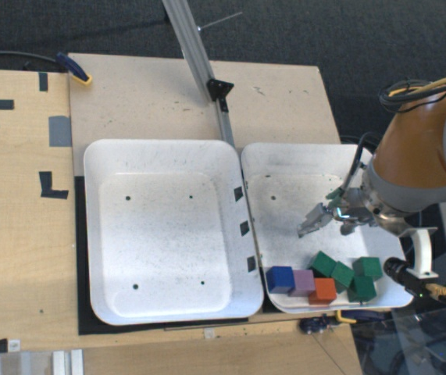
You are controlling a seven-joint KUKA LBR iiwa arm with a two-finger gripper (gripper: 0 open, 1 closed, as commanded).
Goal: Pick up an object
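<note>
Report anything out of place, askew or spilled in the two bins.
Nothing is spilled or damaged. The blocks, blue, purple, orange and several green, lie crowded and tilted against the near rim of the right bin. The hand hangs above them, holding nothing.

Scuffed white plastic bins [168, 156] on matt wooden bench [285, 100]

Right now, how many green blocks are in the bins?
4, all in the right bin's near corner: one behind the orange block, one beside it, one farther right, one nearest the rim. Others may hide beneath.
</note>
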